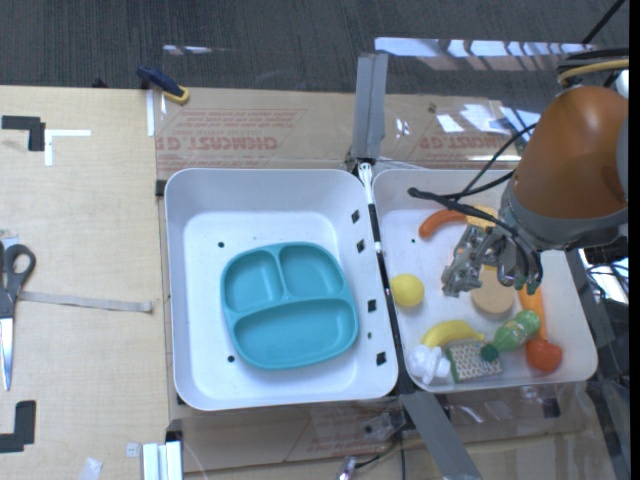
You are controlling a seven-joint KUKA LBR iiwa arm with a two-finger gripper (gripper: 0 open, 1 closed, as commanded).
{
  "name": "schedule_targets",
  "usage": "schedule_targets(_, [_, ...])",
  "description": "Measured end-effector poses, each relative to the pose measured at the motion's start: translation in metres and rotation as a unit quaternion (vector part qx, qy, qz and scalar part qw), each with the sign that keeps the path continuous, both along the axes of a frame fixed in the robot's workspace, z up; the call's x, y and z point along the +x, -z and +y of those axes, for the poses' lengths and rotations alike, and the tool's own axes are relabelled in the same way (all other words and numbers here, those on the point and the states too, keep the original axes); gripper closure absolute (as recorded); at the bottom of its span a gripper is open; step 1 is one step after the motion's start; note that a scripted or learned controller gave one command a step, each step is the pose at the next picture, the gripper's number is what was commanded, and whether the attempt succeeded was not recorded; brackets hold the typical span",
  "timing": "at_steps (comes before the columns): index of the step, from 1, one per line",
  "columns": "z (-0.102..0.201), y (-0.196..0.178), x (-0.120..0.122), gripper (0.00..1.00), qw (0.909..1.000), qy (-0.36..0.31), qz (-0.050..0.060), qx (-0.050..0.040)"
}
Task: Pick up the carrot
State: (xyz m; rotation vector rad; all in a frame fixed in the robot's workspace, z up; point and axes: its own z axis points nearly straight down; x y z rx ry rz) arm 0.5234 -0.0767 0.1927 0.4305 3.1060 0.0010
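Note:
The carrot (535,306), a slim orange piece, lies along the right wall of the right bin (400,230), its upper end hidden under the gripper. My gripper (488,276) hangs over the middle of that bin, just left of the carrot and above a tan round disc (493,301). Its two fingers stand apart, open, with nothing between them. The grey wrist and orange band (575,158) cover the bin's back right corner.
In the right bin lie a curved orange piece (440,222) at the back, a lemon (407,290), a banana (448,332), a green bottle (512,332), a red-orange round fruit (544,355) and a white lump (428,366). A blue divided plate (290,306) sits in the left bin (190,268).

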Motion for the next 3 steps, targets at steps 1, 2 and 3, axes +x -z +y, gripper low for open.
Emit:
schedule_targets(1, [-0.059, 0.008, 0.023, 1.0, 0.9845, -0.175, 0.0, -0.0013])
schedule_targets(2, [-0.036, 0.1, 0.049, 1.0, 0.995, -0.1, 0.001, -0.0004])
schedule_targets(3, [-0.108, 0.099, -0.005, 1.0, 0.9418, -0.336, 0.0, -0.0022])
